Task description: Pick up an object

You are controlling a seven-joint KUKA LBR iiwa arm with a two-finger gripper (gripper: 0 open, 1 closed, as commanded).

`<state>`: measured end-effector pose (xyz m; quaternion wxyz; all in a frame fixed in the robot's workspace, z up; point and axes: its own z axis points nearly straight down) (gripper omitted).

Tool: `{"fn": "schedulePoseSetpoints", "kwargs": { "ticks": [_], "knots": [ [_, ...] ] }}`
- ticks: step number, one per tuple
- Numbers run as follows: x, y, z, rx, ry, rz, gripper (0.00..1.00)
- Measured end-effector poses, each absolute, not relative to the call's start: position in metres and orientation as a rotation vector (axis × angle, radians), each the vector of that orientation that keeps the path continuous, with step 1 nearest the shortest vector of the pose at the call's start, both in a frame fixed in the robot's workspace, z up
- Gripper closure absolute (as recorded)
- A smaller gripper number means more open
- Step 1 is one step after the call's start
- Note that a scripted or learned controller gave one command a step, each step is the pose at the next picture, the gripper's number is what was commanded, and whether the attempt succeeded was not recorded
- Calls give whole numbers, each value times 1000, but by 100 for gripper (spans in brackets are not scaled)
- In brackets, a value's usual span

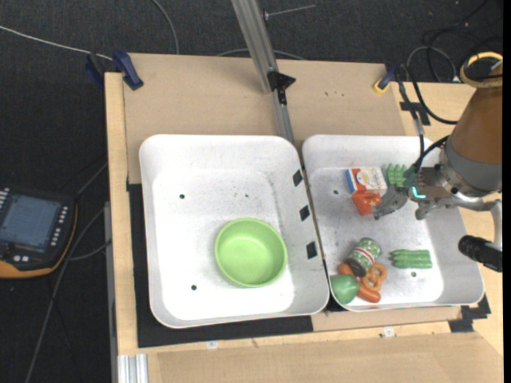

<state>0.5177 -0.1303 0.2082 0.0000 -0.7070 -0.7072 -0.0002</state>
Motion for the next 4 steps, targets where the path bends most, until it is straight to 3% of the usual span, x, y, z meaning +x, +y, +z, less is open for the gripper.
{"fn": "schedulePoseSetpoints", "kwargs": {
  "ticks": [1, 2, 3, 4],
  "knots": [
    [518, -130, 208, -2221, -2222, -1, 0],
    [525, -134, 161, -2219, -2219, 3, 0],
    [515, -137, 113, -2220, -2219, 3, 0],
    [514, -137, 95, -2220, -2221, 1, 0]
  ]
}}
